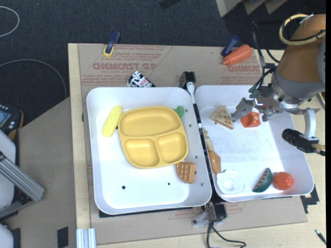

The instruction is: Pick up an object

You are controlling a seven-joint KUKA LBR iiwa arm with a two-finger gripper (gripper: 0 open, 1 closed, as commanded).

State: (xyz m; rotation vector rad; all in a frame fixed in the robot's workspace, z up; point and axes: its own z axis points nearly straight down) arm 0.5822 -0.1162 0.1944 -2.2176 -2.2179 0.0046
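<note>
Arm (302, 50): enters from the right edge, grey body with the orange band high up, wrist bent down over the upper part of the right bin (297, 187). Gripper (253, 111) hangs low over that bin's upper middle. Fingers spread apart: one grey finger (241, 108) angles out to the left, the other sits to the right of a small red block (251, 120). The red block lies on the bin floor directly under and between the fingers; whether either finger touches it I cannot tell, and it looks to rest on the bin.

Bench (77, 138): tan board with red printed lettering along its far edge, two white bins side by side. Dark carpet beyond the bench.

Left bin (98, 154): large yellow divided plate (151, 136) in the middle, toy corn cob (111, 120) just beside its left edge, small green piece (180, 110) at its upper right corner, brown waffle piece (186, 172) just below the plate.

Right bin, other contents: tan wedge-shaped piece (223, 117) left of the gripper, near it but apart; white egg-like piece (229, 182) at the near left; watermelon slice (262, 180) and red tomato (283, 180) side by side near the front right corner.

On the bench behind the bins: toy carrot (238, 55), small black-and-white object (138, 79).
</note>
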